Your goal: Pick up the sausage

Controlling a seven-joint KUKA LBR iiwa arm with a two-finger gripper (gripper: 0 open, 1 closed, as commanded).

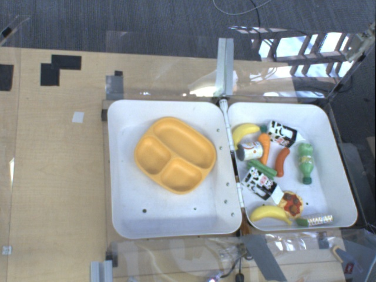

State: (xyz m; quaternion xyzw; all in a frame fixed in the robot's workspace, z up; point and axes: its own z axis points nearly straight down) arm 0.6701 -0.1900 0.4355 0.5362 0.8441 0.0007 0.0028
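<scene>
Orange-red, smooth and glossy: short round-ended plastic sausage, lying flat in the right-hand shallow white bin. Long axis nearly straight up and down the view, upper end leaning slightly right, lower end slightly left. Just left of it, tapered orange plastic carrot at much the same lean, close beside but apart. Past the carrot, small white cylindrical can on its side, under a curved yellow banana. Above, black-and-white cow-patterned carton; below-left, a second cow-patterned carton. Right of the sausage, knobbly green plastic bottle, clear of it. In the left-hand white bin, matte yellow three-compartment plate. Gripper state: cannot tell, hence no places given relative to it.
</scene>
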